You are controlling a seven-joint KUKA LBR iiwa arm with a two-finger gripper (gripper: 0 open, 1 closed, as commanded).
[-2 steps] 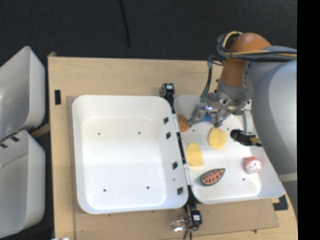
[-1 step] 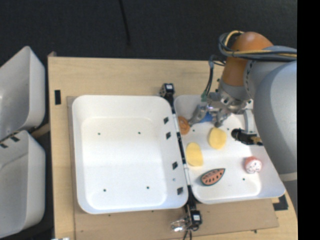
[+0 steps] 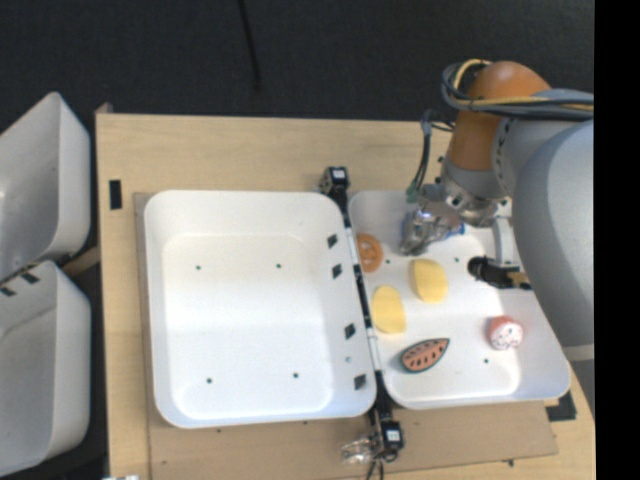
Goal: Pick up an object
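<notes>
- Camera view: gripper [image 3: 418, 236] hangs low by the right bin's [image 3: 480, 383] far edge, just beside 1 yellow piece [image 3: 431, 280], probably its target.
- Claw spread or pressed together: I cannot tell.

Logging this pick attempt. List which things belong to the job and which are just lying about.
Belong to the job: two-finger gripper; right shallow white bin; its candidates: yellow rounded lump nearest the gripper; second yellow lump; orange round piece; dark-rimmed reddish oval slice; red-and-white ball.
Just lying about: left shallow white bin; pale wooden bench.
</notes>
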